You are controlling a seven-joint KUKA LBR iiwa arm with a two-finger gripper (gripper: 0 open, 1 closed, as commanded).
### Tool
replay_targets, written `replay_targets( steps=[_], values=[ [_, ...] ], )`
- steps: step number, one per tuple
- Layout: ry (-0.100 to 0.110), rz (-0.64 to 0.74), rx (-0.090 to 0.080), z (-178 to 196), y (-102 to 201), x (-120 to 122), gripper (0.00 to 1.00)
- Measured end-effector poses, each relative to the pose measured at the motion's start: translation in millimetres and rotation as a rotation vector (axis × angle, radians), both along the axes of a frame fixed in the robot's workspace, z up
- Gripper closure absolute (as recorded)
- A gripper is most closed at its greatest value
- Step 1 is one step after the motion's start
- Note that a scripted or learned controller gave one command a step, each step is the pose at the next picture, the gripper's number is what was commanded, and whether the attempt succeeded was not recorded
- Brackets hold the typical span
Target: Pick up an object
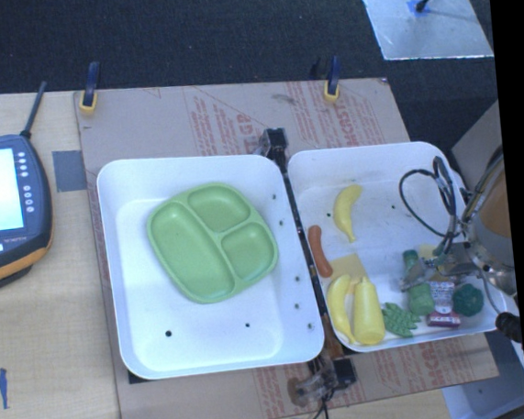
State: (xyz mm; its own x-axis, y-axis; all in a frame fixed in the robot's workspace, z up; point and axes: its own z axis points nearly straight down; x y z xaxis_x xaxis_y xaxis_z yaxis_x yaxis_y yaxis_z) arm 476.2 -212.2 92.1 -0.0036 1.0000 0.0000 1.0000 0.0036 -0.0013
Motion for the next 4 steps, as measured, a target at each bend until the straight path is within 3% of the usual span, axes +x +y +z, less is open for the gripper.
replay_targets(
  steps=[1, 2, 4],
  values=[
    [0.001, 0.002, 0.0, -0.2, 0.6, 52.2, 0.0],
    [0.003, 0.005, -0.001, 9.8, -0.4, 51.8, 1.0],
    [0.005, 0.008, -0.004, 29.7, -2.0, 51.6, 1.0]
  ],
)
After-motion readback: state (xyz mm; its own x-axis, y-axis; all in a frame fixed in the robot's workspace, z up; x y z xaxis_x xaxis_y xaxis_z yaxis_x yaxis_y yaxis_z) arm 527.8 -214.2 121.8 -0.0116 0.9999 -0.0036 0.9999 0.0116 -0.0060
